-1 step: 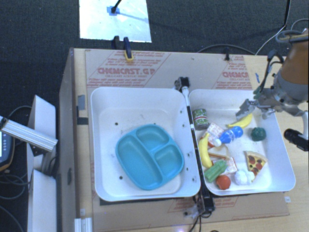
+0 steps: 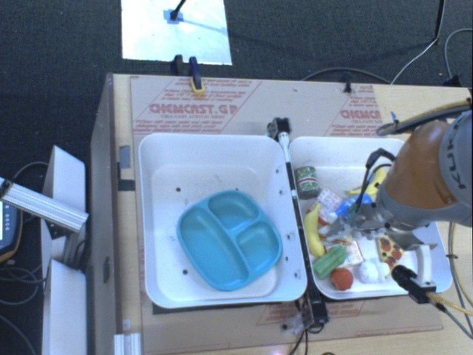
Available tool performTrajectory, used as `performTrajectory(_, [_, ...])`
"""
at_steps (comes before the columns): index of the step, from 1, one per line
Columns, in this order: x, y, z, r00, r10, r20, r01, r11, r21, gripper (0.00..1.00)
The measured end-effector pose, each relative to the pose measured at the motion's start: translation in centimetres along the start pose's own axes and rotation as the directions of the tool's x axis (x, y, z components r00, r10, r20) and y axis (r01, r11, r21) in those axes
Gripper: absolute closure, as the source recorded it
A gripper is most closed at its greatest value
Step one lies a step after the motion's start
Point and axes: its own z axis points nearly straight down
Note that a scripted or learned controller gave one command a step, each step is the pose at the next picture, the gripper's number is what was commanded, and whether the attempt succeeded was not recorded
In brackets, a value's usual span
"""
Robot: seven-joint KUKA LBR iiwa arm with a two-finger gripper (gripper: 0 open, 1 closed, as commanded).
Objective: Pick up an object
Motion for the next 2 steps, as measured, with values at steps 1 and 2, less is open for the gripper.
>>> performTrajectory(1, [-6.5, 0.6, -5.3, 1.0, 0.001, 0.003, -0.001, 1.0, -0.005, 0.0])
performTrajectory(2, [-9.0, 7.1, 2.8, 1.0, -0.002, 0.002, 0.002, 1.0, -0.004, 0.0])
